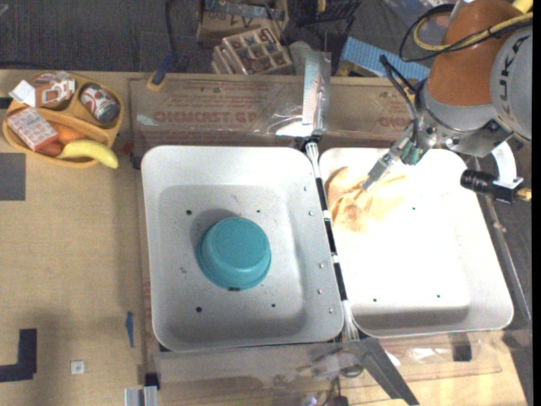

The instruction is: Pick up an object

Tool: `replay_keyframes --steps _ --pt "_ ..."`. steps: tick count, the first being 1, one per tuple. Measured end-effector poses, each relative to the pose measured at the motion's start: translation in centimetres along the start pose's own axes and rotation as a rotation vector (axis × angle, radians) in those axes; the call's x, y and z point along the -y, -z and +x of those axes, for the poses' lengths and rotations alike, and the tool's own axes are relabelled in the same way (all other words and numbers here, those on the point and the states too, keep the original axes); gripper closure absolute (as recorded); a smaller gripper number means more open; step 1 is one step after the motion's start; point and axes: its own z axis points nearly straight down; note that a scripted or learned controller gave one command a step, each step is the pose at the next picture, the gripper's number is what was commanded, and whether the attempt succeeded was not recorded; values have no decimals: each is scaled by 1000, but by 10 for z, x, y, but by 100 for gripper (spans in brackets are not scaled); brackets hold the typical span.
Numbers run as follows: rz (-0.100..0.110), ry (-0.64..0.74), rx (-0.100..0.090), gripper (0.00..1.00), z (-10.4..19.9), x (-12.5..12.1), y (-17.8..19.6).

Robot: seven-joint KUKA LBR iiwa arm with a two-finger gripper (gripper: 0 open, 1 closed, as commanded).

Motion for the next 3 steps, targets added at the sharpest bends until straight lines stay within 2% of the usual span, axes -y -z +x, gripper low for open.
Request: replay_keyframes --steps 1,2,3 --pt "4 -286 -4 0 0 30 15" --pt "0 -102 1 0 -55 79 13" --pt "2 -15 -4 0 -24 15 -38"
